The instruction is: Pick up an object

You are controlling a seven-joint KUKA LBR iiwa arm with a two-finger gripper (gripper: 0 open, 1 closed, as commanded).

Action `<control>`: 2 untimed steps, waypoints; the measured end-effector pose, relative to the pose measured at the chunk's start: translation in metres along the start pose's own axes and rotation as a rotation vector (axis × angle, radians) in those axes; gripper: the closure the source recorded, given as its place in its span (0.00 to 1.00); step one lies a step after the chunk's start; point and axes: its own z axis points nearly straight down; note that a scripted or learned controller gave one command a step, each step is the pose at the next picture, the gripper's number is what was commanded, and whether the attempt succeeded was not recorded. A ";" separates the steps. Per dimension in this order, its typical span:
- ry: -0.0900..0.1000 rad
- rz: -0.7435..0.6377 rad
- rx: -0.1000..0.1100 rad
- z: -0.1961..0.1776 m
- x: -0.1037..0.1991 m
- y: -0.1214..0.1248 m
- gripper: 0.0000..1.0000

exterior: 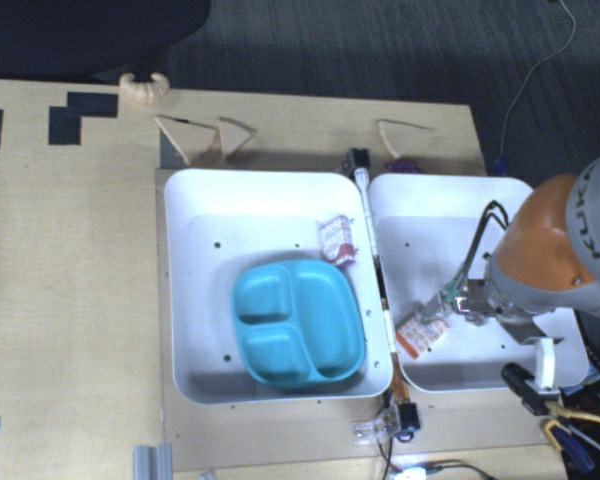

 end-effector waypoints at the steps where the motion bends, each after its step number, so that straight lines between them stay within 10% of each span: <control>1: 0.008 -0.004 -0.006 -0.013 0.004 0.004 1.00; 2: 0.008 -0.004 0.013 0.005 -0.058 0.045 1.00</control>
